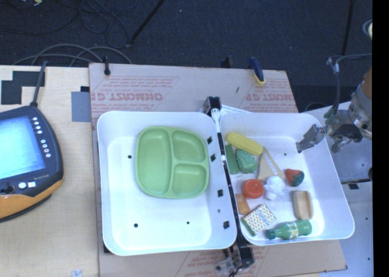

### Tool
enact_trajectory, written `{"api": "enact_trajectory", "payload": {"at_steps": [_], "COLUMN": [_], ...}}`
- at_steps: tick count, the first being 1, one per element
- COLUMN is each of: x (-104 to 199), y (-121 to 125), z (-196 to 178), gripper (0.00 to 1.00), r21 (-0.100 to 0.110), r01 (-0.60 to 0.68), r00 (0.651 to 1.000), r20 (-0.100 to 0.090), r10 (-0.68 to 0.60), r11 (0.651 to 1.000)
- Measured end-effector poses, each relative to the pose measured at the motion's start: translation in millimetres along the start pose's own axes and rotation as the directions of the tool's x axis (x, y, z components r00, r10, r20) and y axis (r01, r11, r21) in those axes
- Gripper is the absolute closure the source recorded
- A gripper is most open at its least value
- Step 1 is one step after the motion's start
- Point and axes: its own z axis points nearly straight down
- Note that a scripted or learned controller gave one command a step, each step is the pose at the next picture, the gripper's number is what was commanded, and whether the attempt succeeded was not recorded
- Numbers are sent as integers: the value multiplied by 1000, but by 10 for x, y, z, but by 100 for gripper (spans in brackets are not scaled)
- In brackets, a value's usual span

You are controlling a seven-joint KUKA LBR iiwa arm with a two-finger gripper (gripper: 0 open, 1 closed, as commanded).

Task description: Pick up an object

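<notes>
While the arm reached in from the right, the end effector (pixel 321 136) stood over the far right edge of the right bin (pixel 340 209), above the rim and clear of every object. How wide it stood could not be told, as the part was small and seen at a slant.

No single object is named by the task. The nearest candidate was the red and green toy fruit (pixel 294 177), lying left of and nearer than the end effector. The bread roll (pixel 302 204) lay just near of it, long axis running near to far. The green bottle (pixel 290 229) lay on its side along the near wall, long axis left to right.

Further left were the white piece (pixel 275 186), the red round piece (pixel 253 189), the yellow corn (pixel 244 143), the green block (pixel 246 161) and the patterned packet (pixel 261 217). These sat close together, several touching, which in my judgement would crowd a grasp there. The fruit had the clearest approach.

The left bin (pixel 115 209) held a green divided plate (pixel 172 161). A handheld control unit (pixel 24 154) rested on the surface at the far left.
</notes>
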Motion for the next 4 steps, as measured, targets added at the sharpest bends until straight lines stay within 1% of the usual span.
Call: {"api": "enact_trajectory", "payload": {"at_steps": [1,2,3,4], "x": [321,324,47,125], "y": [-715,-697,-715,-709], "z": [-1982,-1980,-878,-2733], "gripper": [0,100,100,100], "r21": [-21,-1,10,-20], "r01": [1,3,-3,2], "r00": [1000,1000,1000,1000], "r20": [4,2,-1,7], "r10": [-1,-3,3,-2], "r11": [1000,1000,1000,1000]}}
